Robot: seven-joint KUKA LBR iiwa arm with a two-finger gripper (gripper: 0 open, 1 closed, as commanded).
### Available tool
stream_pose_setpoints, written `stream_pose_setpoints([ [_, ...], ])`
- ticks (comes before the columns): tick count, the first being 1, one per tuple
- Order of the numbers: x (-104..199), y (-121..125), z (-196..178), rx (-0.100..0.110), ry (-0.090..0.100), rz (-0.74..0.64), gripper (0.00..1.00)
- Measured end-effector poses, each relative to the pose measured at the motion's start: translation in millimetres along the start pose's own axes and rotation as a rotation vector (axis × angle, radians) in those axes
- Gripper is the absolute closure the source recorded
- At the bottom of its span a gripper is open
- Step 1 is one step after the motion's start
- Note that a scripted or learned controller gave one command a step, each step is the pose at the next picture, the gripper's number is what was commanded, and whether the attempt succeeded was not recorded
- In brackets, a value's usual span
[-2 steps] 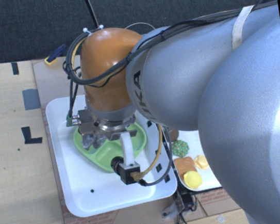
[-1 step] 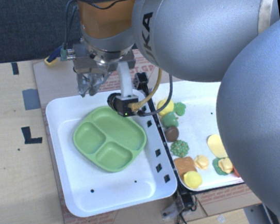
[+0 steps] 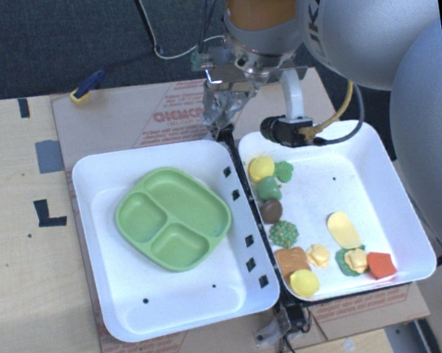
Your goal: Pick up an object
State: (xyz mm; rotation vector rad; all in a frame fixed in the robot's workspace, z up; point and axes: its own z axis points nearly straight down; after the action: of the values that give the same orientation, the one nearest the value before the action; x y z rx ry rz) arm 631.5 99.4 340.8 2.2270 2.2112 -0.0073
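My gripper (image 3: pixel 222 118) hangs over the far end of the divider between the two bins, above the rims and apart from every toy. The right bin (image 3: pixel 371 190) holds several toy foods along its left wall: a yellow lemon (image 3: pixel 261 167), a green piece (image 3: pixel 284 172), a brown piece (image 3: pixel 271 210), a green broccoli (image 3: pixel 283 233), an orange-brown block (image 3: pixel 291 260) and a yellow ball (image 3: pixel 305 284). Toward the near right lie a pale yellow oval (image 3: pixel 343 230), a green-and-yellow piece (image 3: pixel 353 261) and a red block (image 3: pixel 381 264). The lemon lies closest to the gripper.
A green divided plate (image 3: pixel 174 220) lies in the left bin (image 3: pixel 105 255). Black clips (image 3: pixel 251 241) run along the divider. The grey arm (image 3: pixel 378 16) covers the upper right. A blue-and-yellow tool (image 3: pixel 88 84) lies on the bench beyond the cardboard.
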Motion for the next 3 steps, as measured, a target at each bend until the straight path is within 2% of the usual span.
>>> stream_pose_setpoints([
  [1,1.7,-74.3,-20.5,0.003,0.006,-0.009,1.0],
  [2,2.3,-71.3,-28.9,0.002,0.005,-0.01,1.0],
  [3,78.2,-116.7,3.5,0.006,0.006,-0.017,1.0],
])
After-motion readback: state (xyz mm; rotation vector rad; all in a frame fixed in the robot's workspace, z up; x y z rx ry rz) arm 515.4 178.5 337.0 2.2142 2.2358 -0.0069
